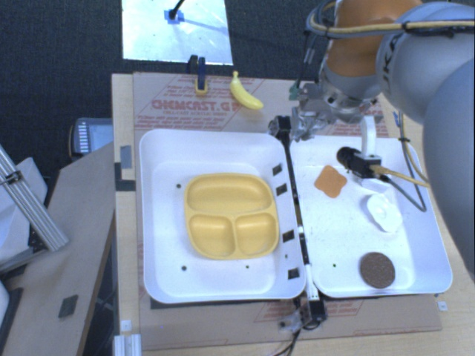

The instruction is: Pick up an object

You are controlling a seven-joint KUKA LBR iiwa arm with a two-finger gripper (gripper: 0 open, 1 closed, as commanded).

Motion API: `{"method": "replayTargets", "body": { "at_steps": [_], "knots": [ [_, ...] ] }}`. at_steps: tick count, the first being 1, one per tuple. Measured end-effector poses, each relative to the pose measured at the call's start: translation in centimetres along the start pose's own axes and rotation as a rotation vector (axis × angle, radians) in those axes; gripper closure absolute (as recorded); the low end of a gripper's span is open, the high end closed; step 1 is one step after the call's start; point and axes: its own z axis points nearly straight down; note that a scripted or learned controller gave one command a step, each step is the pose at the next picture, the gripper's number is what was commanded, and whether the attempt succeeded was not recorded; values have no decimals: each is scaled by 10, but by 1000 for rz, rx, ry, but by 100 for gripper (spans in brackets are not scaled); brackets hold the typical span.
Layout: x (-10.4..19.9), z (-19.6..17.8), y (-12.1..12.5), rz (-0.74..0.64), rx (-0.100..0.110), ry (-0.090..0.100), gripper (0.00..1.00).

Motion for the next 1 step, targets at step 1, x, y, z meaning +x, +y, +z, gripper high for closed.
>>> {"method": "replayTargets", "body": {
  "at_steps": [1],
  "knots": [
    [61,12,-7,0,1,0,100]
  ]
}}
